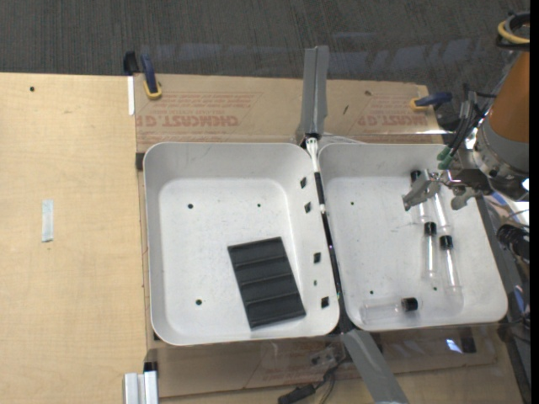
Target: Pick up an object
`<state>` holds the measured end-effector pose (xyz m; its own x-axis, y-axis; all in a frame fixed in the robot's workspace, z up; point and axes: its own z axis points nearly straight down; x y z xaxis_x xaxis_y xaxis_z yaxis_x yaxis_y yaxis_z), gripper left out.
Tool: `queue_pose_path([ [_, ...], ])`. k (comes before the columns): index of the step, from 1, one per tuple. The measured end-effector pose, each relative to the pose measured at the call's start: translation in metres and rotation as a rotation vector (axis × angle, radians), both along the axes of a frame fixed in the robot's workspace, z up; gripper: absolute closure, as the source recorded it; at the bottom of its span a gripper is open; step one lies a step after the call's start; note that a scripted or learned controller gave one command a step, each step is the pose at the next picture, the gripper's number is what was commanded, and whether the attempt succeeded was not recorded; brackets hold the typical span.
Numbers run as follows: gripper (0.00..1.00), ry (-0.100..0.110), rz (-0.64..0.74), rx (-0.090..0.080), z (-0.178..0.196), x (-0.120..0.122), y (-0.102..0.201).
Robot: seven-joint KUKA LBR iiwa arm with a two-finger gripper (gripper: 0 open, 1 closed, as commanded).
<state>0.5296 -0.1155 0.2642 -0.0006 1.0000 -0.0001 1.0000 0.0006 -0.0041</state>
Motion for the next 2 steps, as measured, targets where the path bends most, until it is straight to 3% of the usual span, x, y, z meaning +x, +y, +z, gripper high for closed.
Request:
queue_pose_path([
  [2, 0.0, -0.003, 0.031, 0.0, -0.173, -0.01, -0.089],
])
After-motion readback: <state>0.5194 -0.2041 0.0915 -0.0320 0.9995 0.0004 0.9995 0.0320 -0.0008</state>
